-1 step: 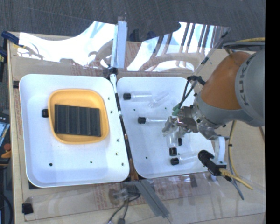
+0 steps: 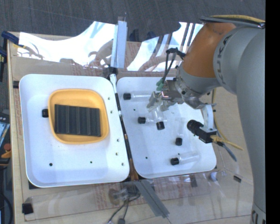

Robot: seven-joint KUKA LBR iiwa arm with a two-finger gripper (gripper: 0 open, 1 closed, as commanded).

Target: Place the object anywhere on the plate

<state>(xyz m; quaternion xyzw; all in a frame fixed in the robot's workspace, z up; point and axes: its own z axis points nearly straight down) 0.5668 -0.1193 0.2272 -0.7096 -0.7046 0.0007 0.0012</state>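
A yellow plate (image 2: 77, 98) with a dark ridged centre lies in the left white bin (image 2: 60, 167). Several small clear vials with black caps lie scattered in the right white bin (image 2: 149, 167): one at the upper left (image 2: 126, 96), one at mid left (image 2: 141, 120), one in the middle (image 2: 160, 125), and two lower down (image 2: 178, 141) (image 2: 174, 161). My gripper (image 2: 157, 102) hangs over the right bin's upper middle, just above the middle vial. Another small black piece (image 2: 45, 113) sits in the left bin beside the plate's left rim.
A raised divider (image 2: 120, 120) runs where the two bins meet. A metal post (image 2: 119, 41) stands behind them. The grey arm with its orange band (image 2: 210, 45) covers the right bin's right side. A black fitting with cables (image 2: 200, 130) hangs near the bin's right wall.
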